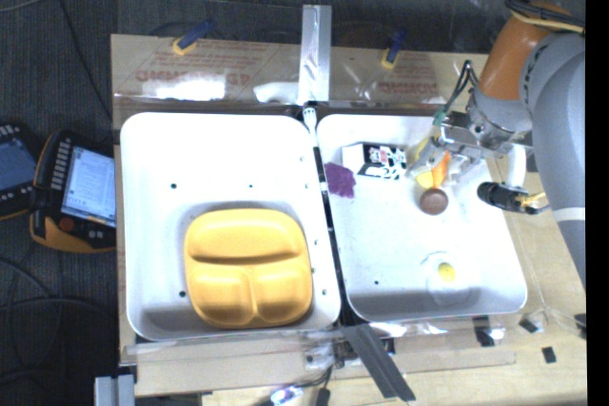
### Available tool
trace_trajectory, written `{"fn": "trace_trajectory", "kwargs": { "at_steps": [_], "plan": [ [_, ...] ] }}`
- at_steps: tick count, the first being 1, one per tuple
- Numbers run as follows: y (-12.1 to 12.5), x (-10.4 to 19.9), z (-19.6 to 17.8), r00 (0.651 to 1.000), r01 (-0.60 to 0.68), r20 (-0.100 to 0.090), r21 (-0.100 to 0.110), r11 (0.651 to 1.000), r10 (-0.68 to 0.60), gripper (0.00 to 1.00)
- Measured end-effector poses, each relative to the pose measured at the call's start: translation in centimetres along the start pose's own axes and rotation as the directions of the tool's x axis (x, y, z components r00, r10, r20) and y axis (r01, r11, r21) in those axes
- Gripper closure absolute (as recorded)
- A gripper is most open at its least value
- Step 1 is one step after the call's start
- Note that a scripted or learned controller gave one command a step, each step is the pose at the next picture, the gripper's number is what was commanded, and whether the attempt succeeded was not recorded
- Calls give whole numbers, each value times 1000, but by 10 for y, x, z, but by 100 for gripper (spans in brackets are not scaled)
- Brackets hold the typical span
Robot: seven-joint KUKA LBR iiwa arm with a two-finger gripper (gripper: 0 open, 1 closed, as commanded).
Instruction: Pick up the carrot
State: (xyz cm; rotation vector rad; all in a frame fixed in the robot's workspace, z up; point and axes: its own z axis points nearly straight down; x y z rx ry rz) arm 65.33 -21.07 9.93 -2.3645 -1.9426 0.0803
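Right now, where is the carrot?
The carrot is in the right bin, near its far right corner, directly under the gripper and just above a small brown round object.

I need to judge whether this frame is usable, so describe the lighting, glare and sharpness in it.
Camera view: even overhead light; the right bin is nearly blown out white, so the small yellow piece barely stands out; glare on the plastic sheet behind the bins; soft shadow beside the yellow tray; the carrot by the gripper looks slightly soft.

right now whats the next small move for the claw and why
Probably a short, slow lift straight up. The claw sits low in the right bin with the orange carrot right at its tips, beside the brown round piece. Rising a little would show whether the carrot comes along.
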Motion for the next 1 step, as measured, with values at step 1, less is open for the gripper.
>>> {"fn": "trace_trajectory", "kwargs": {
  "at_steps": [1],
  "plan": [
    [-27,58,-69,999,43,18,-93,995,-41,100]
  ]
}}
